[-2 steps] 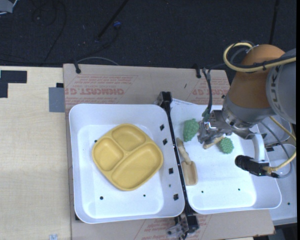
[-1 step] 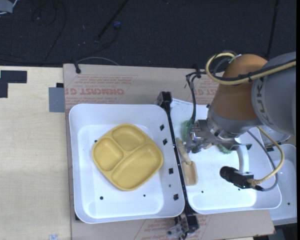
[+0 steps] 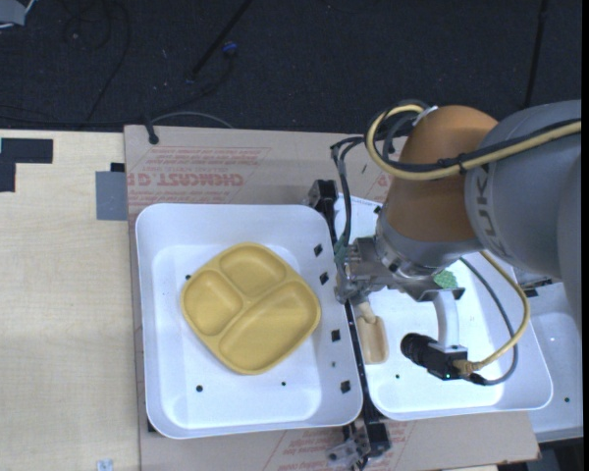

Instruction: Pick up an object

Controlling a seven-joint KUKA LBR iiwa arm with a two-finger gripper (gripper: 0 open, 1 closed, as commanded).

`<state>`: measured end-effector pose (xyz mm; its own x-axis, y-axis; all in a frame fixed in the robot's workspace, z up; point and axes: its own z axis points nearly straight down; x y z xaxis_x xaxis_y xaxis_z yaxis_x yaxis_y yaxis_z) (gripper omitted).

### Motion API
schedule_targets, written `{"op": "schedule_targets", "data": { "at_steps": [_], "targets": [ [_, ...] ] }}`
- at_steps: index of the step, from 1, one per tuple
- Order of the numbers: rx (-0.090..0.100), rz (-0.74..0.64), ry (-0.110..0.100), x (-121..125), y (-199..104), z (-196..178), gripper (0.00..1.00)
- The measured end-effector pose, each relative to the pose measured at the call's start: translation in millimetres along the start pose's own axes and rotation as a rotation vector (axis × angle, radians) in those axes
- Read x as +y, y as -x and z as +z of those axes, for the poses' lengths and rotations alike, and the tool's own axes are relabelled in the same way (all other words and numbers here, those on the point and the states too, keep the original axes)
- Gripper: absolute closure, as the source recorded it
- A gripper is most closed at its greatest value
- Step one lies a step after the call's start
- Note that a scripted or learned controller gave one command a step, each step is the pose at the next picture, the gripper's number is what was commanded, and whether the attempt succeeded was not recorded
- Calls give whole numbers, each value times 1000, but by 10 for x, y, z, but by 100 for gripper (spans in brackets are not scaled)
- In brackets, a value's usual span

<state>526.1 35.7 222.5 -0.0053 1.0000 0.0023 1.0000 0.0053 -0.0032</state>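
Reaching arm [image 3: 530, 194]: we see it enter from the view's right of the gripper, grey, with its orange band [image 3: 442, 165] just behind and above the gripper.
Gripper [image 3: 353, 285]: we find it low over the wall where the two bins meet; we cannot tell whether it is spread, pressed together or pinching anything.
Tan piece [image 3: 372, 337]: nearest thing, just on the camera side of the gripper, lying in the right bin lengthwise along its left wall; we cannot tell whether the two touch.
Green scrap [image 3: 446, 280]: near the gripper, to its right in the view, in the right bin and partly hidden by the wrist.
Right bin [image 3: 412, 395]: white, spreading from beneath the gripper toward the view's right.
Left bin [image 3: 167, 361]: white, starting just left of the gripper.
Plate [image 3: 226, 302]: yellow, three compartments, well apart to the gripper's left, flat in the middle of the left bin, turned at a slant.
Cardboard [image 3: 196, 165]: farthest, under both bins, its red print showing beyond them.
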Motion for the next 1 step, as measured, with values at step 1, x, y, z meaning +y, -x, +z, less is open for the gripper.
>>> {"op": "schedule_targets", "data": {
  "at_steps": [1],
  "targets": [
    [0,-2,0,-159,-579,-100,100]
  ]
}}
